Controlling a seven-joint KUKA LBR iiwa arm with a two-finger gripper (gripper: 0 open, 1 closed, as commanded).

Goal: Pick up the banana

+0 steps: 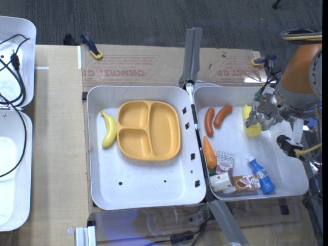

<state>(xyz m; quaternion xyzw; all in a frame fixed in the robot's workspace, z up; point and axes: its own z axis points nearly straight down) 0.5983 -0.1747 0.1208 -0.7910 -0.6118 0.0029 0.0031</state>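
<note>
Jaws open or clenched: cannot tell. Gripper (260, 116) over far right part of right bin (287, 160), just beside yellow object (252, 129). Banana (108, 129) lying in left bin (143, 188), left side, touching or just beside yellow divided plate (149, 129). Sausages (209, 121), carrot (209, 152), blue bottle (261, 175) in right bin.

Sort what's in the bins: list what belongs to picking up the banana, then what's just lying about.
For the job:
banana, in the left bin beside the tray
gripper, over the right bin

Lying about:
yellow divided tray
two sausages
carrot
yellow block
blue bottle
small cartons
</note>
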